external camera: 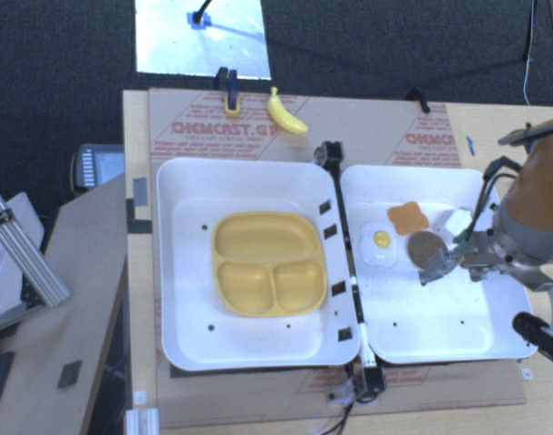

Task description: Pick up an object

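In the right bin (440, 333) lie a fried-egg toy (379, 243), an orange flat piece (408, 217), a brown round piece (425, 247) and a small white piece (458, 219). The arm comes in from the right, and my gripper (438, 268) sits low over the bin, right at the brown round piece's lower right edge. I cannot make out whether it touches or holds that piece. The egg toy lies just left of the brown piece.
The left bin (186, 243) holds a yellow divided tray (263, 263). A toy banana (286, 115) and a yellow clamp (231, 98) lie on the cardboard behind the bins. A black divider (342, 243) runs between the bins.
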